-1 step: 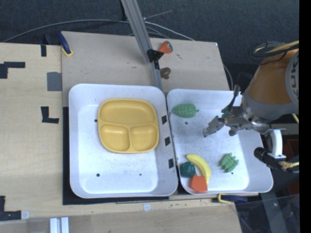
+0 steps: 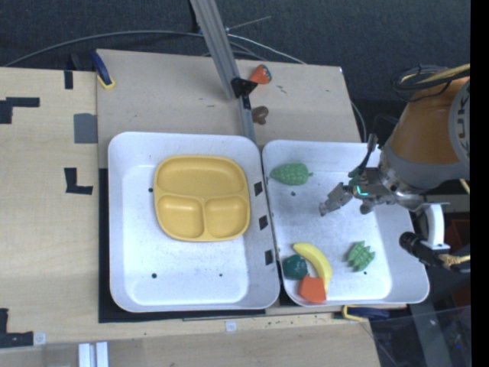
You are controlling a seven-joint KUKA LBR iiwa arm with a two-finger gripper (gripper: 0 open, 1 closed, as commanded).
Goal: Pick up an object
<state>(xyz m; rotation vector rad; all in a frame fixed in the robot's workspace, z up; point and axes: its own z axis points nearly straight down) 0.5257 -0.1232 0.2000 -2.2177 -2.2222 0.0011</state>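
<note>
Gripper [image 2: 350, 202] spread open, nothing between the fingers, over bare floor of the right bin [image 2: 397, 285]. Nearest object: green leafy piece [image 2: 290, 174], up-left by the bin's top edge. Small green piece [image 2: 359, 255] below it. Banana [image 2: 314, 261], dark green item [image 2: 295, 267] and orange block [image 2: 312, 289] clustered bottom-left. Yellow divided plate [image 2: 202, 196] in left bin [image 2: 130, 281].

- We see the arm [image 2: 432, 140] cut off at the right
- The banana [image 2: 315, 260] overlaps the orange block [image 2: 312, 289] and dark green piece [image 2: 295, 266]
</note>
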